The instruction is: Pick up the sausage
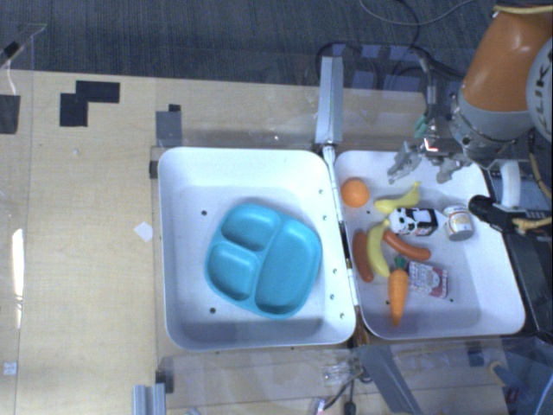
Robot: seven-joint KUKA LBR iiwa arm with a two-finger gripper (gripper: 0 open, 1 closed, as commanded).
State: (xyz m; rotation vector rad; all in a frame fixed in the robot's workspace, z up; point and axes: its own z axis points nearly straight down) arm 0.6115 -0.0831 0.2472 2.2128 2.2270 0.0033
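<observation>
A reddish sausage (406,246) lies at a slant in the middle of the right bin (497,309), just below a black-and-white cow toy (414,221). A darker brown sausage-shaped piece (363,255) lies along the bin's left side, next to a yellow banana (377,247). My gripper (424,169) hangs over the far part of the right bin, above and beyond the cow toy. It is open, with its grey fingers (400,164) spread and nothing between them. It stands well apart from both sausages.
The right bin also holds an orange (354,192), a second banana (399,201), a small can (459,222), a carrot (397,294) and a red packet (428,278). A blue divided plate (263,258) sits in the left bin (186,197). A metal divider (328,111) stands between the bins.
</observation>
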